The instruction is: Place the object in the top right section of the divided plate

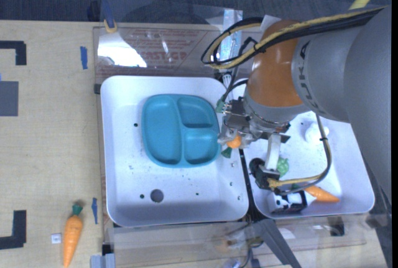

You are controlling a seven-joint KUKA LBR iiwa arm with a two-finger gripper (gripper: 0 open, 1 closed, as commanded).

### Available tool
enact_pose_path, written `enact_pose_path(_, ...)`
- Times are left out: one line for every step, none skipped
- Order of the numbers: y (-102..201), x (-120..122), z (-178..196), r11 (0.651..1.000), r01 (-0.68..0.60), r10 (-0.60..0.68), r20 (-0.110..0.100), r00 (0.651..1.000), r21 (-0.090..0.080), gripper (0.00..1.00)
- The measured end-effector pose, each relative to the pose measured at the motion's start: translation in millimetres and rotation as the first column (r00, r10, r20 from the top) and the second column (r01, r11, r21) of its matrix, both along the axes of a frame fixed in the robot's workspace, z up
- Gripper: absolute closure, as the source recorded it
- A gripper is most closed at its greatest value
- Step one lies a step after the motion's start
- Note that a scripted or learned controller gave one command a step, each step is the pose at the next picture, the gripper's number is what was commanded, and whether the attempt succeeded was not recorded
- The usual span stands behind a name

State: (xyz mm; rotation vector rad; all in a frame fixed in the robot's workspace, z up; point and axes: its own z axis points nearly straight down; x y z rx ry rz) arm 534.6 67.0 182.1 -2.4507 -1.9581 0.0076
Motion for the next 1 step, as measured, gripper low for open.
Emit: enact_pose_path(-13.8, 17.7, 1.5, 0.997, 0.075, -0.075, 0.006, 0.997, -0.001, 1.00)
